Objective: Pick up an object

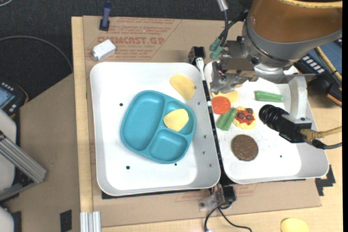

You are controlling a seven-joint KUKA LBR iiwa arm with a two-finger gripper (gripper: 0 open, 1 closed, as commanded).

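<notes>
- Gripper [223, 86] hangs over the far-left corner of the right bin [304, 167]. The wrist bulk covers it from my cam, so I can't tell whether it's open or closed, and I see nothing held.
- Closest pick candidate is the red-orange disc [221, 104], just below the gripper on the bin floor. A yellow bit [232, 96] is touching it, partly hidden.
- Same bin: green stick [227, 118], pizza-like slice [245, 117] w/ blurry red spots, green piece [268, 96], brown round [244, 148].
- Left bin [109, 117]: teal divided plate [145, 126] w/ a yellow lump [176, 119] in its small upper-right compartment. A 2nd yellow lump [182, 86] lies beside the plate.
- Cardboard [157, 35] has red print, approx "SU?CAST"; the smaller lines are unreadable.
- Yellow thing [293, 224] is cut off at the btm edge.
</notes>
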